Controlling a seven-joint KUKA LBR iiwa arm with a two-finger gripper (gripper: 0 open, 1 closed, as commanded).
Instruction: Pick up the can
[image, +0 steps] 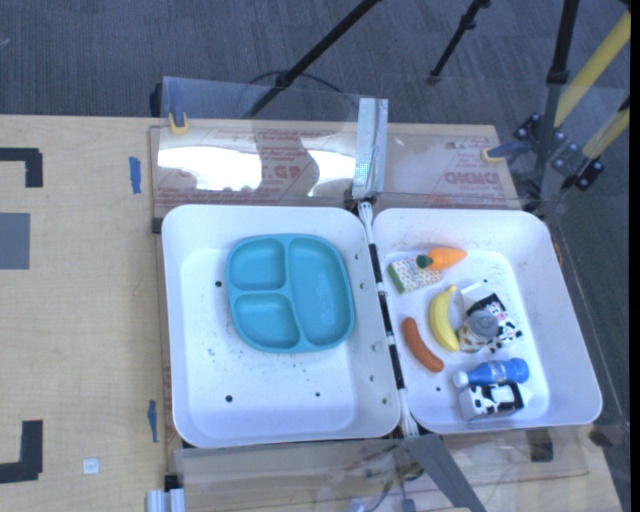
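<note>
The can (485, 321), seemingly touching the banana (443, 318), could be missed or the banana grabbed instead; the claw's state cannot be told.

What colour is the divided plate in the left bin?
Teal blue; the plate shows clearly in the camera view.

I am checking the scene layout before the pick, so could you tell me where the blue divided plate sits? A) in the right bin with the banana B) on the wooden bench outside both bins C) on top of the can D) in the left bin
D: the blue divided plate lies flat in the left bin, while the banana lies in the right bin.
</note>
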